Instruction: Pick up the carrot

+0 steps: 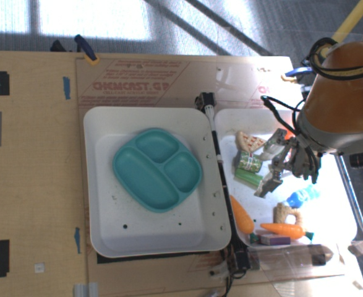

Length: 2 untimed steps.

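Pincer above right bin, carrot unheld.
We find the pincer (279,166) spread open, gripping nothing; the carrot (282,229) lies near the right bin's (347,193) front edge.

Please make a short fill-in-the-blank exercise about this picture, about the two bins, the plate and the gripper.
1. The teal divided plate lies in the ______ bin of the camera view.
2. The teal plate has ______ compartments.
3. The gripper hovers above the ______ bin of the camera view.
4. One carrot lies near the front wall of that bin, and its colour is ______.

Missing words: left; three; right; orange
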Each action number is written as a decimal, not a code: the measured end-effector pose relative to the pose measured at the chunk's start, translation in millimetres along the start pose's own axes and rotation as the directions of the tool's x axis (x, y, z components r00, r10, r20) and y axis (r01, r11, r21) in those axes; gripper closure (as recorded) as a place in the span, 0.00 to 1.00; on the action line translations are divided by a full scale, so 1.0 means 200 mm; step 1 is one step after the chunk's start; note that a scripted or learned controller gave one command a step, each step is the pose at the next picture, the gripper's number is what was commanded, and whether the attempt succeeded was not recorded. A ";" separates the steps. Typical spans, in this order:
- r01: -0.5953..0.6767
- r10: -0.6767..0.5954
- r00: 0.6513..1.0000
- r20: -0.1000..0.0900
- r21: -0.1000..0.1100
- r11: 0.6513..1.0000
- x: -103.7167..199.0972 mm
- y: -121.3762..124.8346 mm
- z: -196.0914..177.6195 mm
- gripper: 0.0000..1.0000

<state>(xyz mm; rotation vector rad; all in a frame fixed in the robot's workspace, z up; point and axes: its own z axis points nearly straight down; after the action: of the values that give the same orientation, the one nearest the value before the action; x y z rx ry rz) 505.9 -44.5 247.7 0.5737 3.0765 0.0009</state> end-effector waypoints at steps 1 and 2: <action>0.396 -0.396 0.918 -0.013 -0.005 0.918 0.17 0.07 0.16 0.00; 0.633 -0.633 0.774 0.007 0.000 0.774 -0.01 -0.09 -0.50 0.00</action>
<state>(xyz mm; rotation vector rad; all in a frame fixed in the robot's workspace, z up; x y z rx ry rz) 500.0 -62.1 348.4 -0.4925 3.0836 -0.0041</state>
